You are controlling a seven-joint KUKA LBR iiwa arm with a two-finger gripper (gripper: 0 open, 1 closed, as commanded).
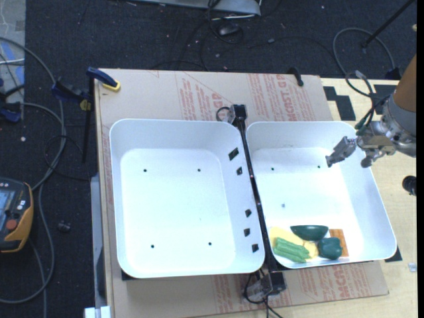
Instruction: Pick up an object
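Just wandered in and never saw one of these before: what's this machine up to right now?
A robot arm reaches in from the right, and its hand hangs over the upper right part of the right bin with nothing between its fingers. The things it could pick up lie bunched in that bin's near corner: a dark green bowl, a light green ridged piece and a teal lump. Nothing is picked up yet.

Two bins sit side by side on the bench: left bin (126,197), right bin (374,204). All the objects (309,241) are bunched together in the right bin's near corner, touching each other.
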